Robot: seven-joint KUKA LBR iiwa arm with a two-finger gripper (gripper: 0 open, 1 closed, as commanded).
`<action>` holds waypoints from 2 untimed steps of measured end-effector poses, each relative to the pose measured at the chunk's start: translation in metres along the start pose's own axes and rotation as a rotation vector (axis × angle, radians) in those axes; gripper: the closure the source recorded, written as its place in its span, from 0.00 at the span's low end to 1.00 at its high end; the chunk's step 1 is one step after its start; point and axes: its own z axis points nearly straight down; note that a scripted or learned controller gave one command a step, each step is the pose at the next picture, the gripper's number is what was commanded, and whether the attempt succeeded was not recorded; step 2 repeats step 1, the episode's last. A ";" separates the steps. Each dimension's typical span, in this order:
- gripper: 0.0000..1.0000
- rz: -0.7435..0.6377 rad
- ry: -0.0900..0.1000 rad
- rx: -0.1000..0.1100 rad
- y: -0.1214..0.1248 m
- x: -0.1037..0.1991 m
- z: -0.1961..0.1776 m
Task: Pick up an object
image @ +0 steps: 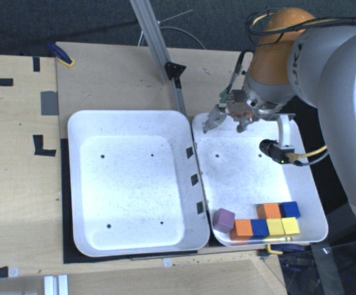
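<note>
My gripper (228, 123) hangs over the far edge of the right bin (251, 171), its two fingers spread apart with nothing between them. Several small blocks lie along the near edge of that bin, well away from the gripper: a purple block (224, 219), an orange block (243, 228), a blue block (259, 227), a yellow block (275, 227) and another yellow one (290, 225), with an orange block (268, 211) and a blue block (289, 209) just behind them.
The left bin (128, 183) lies beside the right one, their rims meeting at black clips (194, 178). A slanted metal pole (156, 39) crosses the far side. A black-and-yellow fitting (277, 150) hangs below the wrist over the right bin.
</note>
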 end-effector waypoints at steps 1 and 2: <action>1.00 0.001 0.000 0.009 -0.001 -0.001 -0.004; 1.00 0.001 0.000 0.009 -0.001 -0.001 -0.004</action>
